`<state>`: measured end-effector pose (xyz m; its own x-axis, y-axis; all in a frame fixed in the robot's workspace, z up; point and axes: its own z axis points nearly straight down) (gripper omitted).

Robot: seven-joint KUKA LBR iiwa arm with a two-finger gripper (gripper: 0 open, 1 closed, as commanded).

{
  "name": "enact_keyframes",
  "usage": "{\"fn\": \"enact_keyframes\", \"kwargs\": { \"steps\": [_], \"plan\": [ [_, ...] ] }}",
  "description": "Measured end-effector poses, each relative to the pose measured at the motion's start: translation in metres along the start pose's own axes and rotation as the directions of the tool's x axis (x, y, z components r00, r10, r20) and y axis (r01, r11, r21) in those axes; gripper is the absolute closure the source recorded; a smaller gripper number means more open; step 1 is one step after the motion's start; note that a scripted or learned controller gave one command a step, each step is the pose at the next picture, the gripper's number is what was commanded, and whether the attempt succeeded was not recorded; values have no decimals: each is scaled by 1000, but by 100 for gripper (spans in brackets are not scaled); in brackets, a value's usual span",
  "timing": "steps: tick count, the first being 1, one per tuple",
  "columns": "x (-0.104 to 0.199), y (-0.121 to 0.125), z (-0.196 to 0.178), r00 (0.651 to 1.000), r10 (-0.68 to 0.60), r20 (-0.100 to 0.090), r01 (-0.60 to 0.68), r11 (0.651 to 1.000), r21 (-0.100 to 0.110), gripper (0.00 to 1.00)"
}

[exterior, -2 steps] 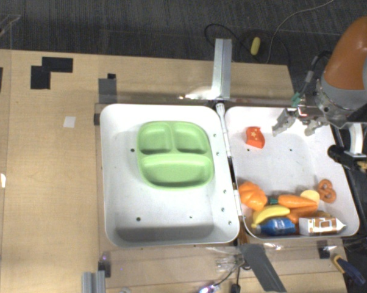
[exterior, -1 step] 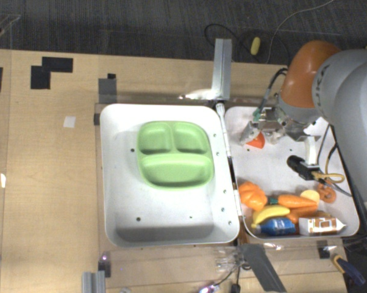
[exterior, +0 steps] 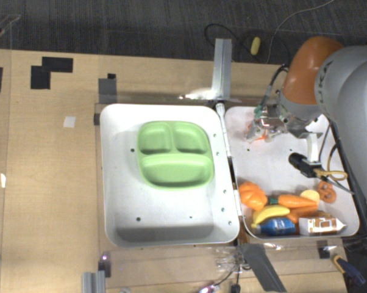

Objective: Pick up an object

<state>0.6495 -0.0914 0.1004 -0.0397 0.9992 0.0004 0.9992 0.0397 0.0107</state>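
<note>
My gripper [exterior: 261,129] hangs over the far left part of the right bin [exterior: 275,160], above bare white floor. The toy foods lie apart from it, along the bin's near edge. They are an orange pepper [exterior: 252,194], a yellow banana [exterior: 270,213], a carrot [exterior: 296,201], a blue can [exterior: 278,226] and a white carton [exterior: 320,226]. A small yellow fruit [exterior: 309,195] and an orange ring [exterior: 327,193] sit near the right wall. I see nothing clearly held in the gripper.
The left bin [exterior: 119,163] holds a green divided plate [exterior: 173,153] in its far half. A metal post [exterior: 222,72] stands behind the wall between the two bins. The grey arm with its orange band [exterior: 308,72] comes in over the right bin's far right corner.
</note>
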Motion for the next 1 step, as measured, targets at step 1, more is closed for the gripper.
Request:
{"fn": "enact_keyframes", "kwargs": {
  "steps": [1],
  "plan": [
    [61,14,-95,998,-64,-1,64,998,2,100]
  ]
}}
